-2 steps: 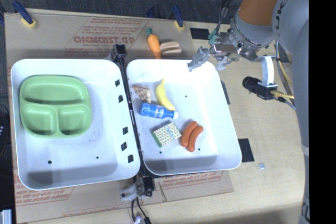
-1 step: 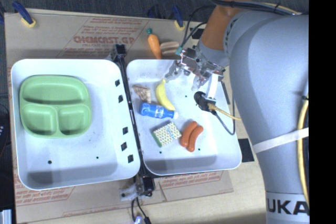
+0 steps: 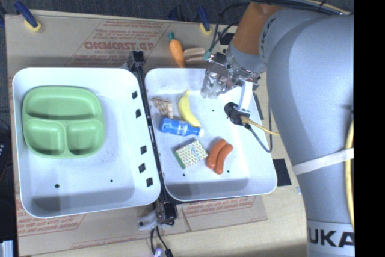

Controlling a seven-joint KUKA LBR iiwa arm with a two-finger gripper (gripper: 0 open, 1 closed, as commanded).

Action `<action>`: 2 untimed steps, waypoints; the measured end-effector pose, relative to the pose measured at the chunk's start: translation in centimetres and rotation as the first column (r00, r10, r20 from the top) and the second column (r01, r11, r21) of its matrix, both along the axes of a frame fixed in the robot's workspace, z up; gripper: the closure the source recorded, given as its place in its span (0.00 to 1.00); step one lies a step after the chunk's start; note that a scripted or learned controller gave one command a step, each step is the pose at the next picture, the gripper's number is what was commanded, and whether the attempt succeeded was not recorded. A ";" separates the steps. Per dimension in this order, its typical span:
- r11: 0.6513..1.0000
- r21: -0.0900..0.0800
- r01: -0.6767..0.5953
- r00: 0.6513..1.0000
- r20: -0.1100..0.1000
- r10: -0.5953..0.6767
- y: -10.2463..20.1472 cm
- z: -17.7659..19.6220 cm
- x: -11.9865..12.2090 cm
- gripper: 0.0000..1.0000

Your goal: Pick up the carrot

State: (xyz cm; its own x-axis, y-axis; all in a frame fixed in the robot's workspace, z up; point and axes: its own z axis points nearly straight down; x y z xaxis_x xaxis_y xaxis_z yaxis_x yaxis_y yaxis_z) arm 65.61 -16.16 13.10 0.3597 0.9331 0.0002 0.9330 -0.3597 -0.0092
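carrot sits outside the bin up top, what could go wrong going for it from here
1. The carrot lies on the cardboard beyond the right bin's far rim, touching a hot dog bun; a grasp may catch the bun or the rim instead.
2. The gripper hovers inside the bin near the banana, so a low sweep toward the carrot could hit the wall.

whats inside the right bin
In the right bin: a banana, a blue bottle, a sponge, sausages and a small brownish item. The gripper hangs over its far edge, covering whatever lies beneath.
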 end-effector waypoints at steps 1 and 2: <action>0.990 -0.003 0.142 0.990 0.006 -0.142 -2.5 11.6 0.1 1.00; 0.964 -0.003 0.266 0.964 0.002 -0.266 7.8 6.1 0.0 1.00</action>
State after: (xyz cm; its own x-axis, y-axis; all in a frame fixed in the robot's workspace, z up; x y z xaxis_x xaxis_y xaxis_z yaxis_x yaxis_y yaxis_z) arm 65.60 -8.37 19.24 0.5950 0.8037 -0.0018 0.8037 -0.5950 -0.0066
